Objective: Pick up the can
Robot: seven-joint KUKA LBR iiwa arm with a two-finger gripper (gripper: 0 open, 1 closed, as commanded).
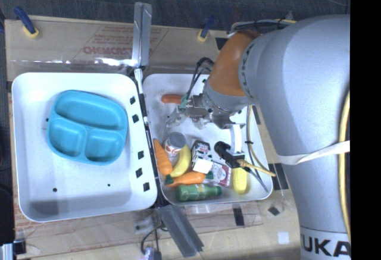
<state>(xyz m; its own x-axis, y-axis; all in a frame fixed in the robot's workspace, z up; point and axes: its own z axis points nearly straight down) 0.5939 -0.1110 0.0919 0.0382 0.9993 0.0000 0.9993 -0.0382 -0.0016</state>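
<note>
Now reaching: fingers [183,111] spread apart, gripping nothing, poised above the right bin [262,188]. Can [174,143] just below them, beside the banana [182,161]. Next, lowering and closing.

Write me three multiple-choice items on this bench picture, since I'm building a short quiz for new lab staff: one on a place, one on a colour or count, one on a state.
1. Where does the can lie?
A. In the right bin, beside the banana
B. In the left bin, on the tray
C. On the bench outside both bins

2. What colour is the divided tray in the left bin?
A. Red
B. Blue
C. Yellow

3. How does the pincer stand to the can?
A. It has lifted the can over the left bin
B. It rests on the tray
C. It hangs over the right bin, apart from the can

Answers: 1 A, the can sits by the banana in the right bin. 2 B, the tray is plainly blue. 3 C, the can lies in the bin, clear of the pincer.
</note>
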